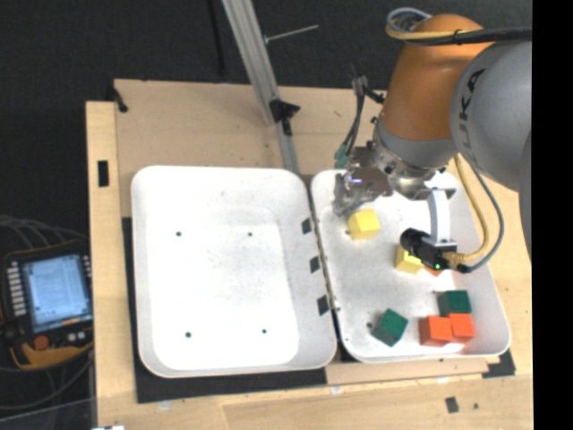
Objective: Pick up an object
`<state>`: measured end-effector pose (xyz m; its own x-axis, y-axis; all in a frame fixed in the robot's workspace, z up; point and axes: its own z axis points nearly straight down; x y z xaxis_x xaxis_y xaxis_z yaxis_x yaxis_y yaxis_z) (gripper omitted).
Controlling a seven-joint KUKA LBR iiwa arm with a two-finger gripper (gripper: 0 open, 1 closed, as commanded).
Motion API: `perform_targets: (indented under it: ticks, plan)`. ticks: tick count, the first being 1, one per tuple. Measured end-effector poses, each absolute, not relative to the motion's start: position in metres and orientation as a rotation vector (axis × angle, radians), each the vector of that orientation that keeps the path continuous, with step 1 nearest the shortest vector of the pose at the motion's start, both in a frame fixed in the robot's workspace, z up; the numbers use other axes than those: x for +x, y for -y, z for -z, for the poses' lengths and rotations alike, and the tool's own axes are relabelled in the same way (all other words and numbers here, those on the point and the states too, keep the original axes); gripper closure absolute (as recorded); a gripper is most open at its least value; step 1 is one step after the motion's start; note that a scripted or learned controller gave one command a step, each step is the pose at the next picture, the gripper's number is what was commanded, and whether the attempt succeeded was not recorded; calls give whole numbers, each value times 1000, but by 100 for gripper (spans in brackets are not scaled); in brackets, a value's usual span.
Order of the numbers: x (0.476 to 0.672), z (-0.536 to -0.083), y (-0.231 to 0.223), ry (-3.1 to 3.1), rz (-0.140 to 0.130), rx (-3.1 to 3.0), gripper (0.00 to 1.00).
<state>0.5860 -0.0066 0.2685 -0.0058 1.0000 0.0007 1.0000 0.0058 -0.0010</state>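
In the camera view, the right bin (358, 348) holds several blocks. A yellow block (363, 225) lies near its upper left, and my gripper (351, 193) hangs just above and left of it, close to the wall between the bins. Whether it touches the block is unclear. A smaller yellow piece (408, 262) lies to the right, beside a black part of the arm's fittings. A dark green block (389, 327) sits near the bin's front. Another green block (454, 302) and orange blocks (448, 329) cluster at the front right.
The left bin (215, 267) lies beside the right one, separated by a thin wall with black clips (315, 262). A slanted metal pole (260, 70) rises behind the bins. A tablet pendant (49, 294) rests off the bench at far left.
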Motion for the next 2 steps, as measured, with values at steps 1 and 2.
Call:
perform_targets:
  ticks: [1,2]
  plan:
    - [593,-272,-46,2230,3,-2213,100]
    - [604,-271,-95,2230,3,-2214,100]
